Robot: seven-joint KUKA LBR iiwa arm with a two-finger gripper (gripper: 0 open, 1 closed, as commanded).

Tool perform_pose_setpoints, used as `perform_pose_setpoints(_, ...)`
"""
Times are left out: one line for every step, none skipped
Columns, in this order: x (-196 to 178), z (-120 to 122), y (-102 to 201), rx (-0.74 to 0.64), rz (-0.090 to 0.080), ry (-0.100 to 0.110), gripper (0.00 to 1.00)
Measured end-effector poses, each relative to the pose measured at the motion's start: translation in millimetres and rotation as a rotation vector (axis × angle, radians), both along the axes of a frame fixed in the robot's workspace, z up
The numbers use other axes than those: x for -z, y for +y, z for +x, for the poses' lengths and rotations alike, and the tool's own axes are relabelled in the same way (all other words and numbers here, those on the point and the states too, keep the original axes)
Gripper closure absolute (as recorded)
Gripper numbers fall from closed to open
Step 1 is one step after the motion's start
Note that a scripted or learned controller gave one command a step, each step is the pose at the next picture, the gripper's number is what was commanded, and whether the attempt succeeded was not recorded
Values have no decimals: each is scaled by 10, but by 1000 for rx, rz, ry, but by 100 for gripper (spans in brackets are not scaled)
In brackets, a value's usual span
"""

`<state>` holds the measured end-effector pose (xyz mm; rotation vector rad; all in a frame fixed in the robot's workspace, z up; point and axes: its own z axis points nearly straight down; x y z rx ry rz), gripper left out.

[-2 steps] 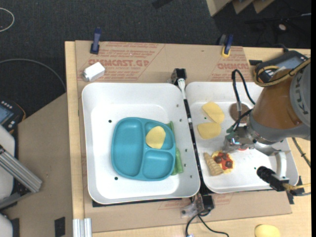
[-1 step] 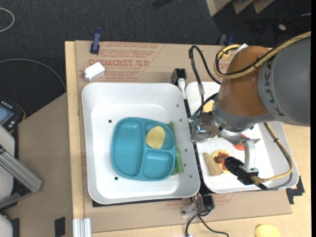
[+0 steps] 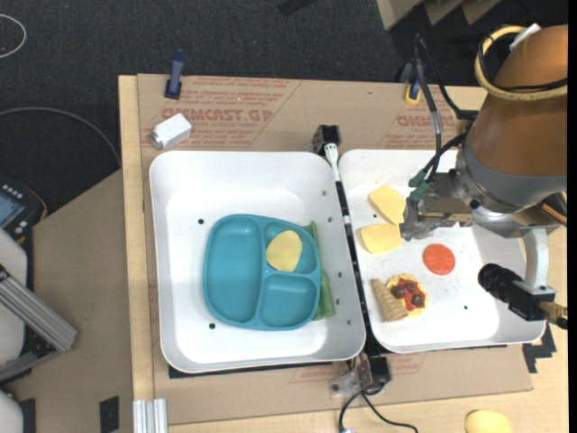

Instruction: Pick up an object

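You saw the gripper (image 3: 413, 226) low over the left half of the right bin (image 3: 469, 334). Whether it was spread or closed could not be told from this view. The lower yellow wedge (image 3: 380, 238) lay just beside the gripper tip, on its left. The upper yellow wedge (image 3: 388, 202) lay just behind that one, and both were near the bin's left wall. The red disc (image 3: 439, 259) lay close to the gripper, toward the front right. The pizza slice (image 3: 401, 297) lay nearer the front wall. Bare floor lay open along the bin's front right. In the left bin (image 3: 180, 188), a blue divided plate (image 3: 234, 269) carried a yellow round piece (image 3: 285, 251) in its upper right compartment.
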<state>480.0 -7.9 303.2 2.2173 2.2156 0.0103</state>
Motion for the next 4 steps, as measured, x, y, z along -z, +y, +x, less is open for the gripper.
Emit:
perform_pose_setpoints(-262,-4,943,-7,1,6,100)
perform_pose_setpoints(144,-11,347,5,-1,15,100)
perform_pose_setpoints(-1660,35,1219,-10,7,-11,100)
perform_pose_setpoints(-509,-19,1605,-5,-2,19,100)
